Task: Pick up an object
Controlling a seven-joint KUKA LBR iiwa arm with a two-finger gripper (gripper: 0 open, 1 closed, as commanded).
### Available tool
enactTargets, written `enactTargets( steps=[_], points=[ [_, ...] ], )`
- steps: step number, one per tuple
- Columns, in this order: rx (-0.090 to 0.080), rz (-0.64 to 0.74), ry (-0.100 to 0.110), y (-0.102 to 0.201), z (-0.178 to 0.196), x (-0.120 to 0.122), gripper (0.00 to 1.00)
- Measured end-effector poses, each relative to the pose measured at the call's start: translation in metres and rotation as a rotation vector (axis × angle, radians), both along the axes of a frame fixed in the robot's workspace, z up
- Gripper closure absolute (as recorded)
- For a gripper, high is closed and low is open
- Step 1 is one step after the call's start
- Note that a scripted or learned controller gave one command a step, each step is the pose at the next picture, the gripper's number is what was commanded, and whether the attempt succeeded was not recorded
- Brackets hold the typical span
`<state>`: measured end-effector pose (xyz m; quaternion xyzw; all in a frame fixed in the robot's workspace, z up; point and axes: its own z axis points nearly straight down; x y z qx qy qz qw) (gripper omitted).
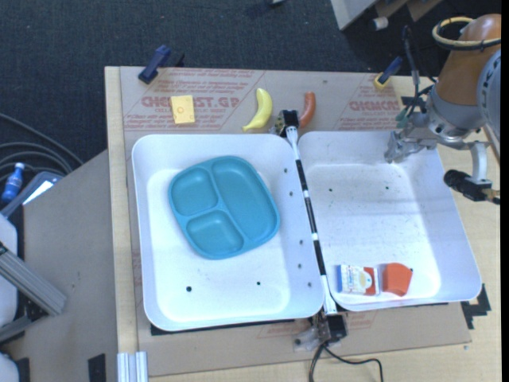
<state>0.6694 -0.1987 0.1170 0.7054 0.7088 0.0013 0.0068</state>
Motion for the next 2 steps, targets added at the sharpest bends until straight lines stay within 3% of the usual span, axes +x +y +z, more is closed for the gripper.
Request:
enactTargets(
  steps=[1, 2],
  points=[
    [0.0, 0.0, 0.0, 0.0, 0.0, 0.0, 0.0],
    [0.016, -0.002, 0.015, -0.01, -0.031, -0.002, 0.0]
  ],
)
